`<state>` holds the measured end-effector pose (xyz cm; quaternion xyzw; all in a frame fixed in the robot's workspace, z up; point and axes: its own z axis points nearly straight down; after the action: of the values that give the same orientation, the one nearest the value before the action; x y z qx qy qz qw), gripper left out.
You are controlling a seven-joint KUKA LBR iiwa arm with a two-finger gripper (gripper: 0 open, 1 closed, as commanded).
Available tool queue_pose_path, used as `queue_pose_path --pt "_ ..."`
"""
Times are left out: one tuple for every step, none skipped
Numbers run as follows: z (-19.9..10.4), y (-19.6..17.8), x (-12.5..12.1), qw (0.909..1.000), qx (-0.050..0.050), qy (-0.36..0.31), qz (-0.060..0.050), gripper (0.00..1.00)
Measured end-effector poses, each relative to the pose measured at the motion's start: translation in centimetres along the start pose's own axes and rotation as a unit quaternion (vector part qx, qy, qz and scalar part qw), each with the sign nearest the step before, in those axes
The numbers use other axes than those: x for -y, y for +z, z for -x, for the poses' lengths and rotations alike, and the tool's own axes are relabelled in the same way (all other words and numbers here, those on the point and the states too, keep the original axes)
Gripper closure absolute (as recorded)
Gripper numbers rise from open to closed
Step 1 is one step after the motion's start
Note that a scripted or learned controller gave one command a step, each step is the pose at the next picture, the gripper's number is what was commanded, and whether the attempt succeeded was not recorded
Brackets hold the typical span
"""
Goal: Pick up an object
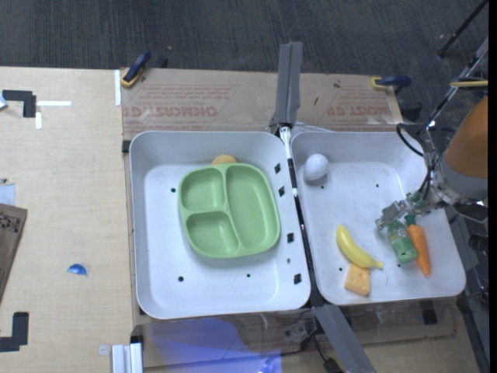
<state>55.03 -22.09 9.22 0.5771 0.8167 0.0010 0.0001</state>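
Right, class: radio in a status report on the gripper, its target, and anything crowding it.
Gripper low in right bin, over green item; grip unconfirmed. Carrot touching that item. Banana and orange wedge lie clear, to the left in view.

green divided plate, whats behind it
An orange object peeks out past the far rim of the green divided plate in the left bin; most of it is covered, so it can't be identified.
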Motion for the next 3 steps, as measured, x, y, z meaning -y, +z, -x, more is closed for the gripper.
queue_pose_path --pt "-5.7 0.1 2.1 0.9893 0.0 0.146 -0.001 0.0" --pt "-5.8 -0.7 2.0 0.9892 -0.002 0.147 -0.002 1.0" --pt "-10.0 -8.7 1.5 0.97 0.001 0.243 -0.002 1.0"
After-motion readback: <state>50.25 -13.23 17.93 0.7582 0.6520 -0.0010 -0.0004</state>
